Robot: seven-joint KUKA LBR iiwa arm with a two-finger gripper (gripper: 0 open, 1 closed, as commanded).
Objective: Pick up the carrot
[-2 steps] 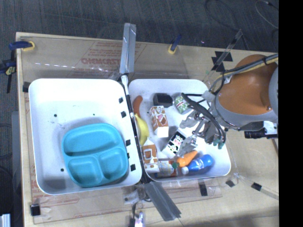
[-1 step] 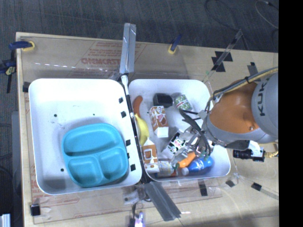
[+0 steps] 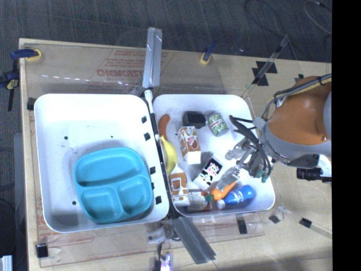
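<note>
Gripper (image 3: pixel 236 173) hangs low over the right bin (image 3: pixel 225 101), its tip just above the carrot (image 3: pixel 221 192); whether it is apart, together or clamped cannot be told. Carrot lies near the bin's front wall, beside a blue bottle (image 3: pixel 241 196), apparently not lifted, so grasp and lift seem to remain. Left bin (image 3: pixel 62 112) holds a blue tray (image 3: pixel 113 182). Two cartons (image 3: pixel 188 140) carry print too small to read; red lettering on the bench is illegible.

Glossy white plastic bins (image 3: pixel 84 103) hold a smooth, matt blue plastic tray (image 3: pixel 113 185) and printed paper cartons (image 3: pixel 189 140).
</note>
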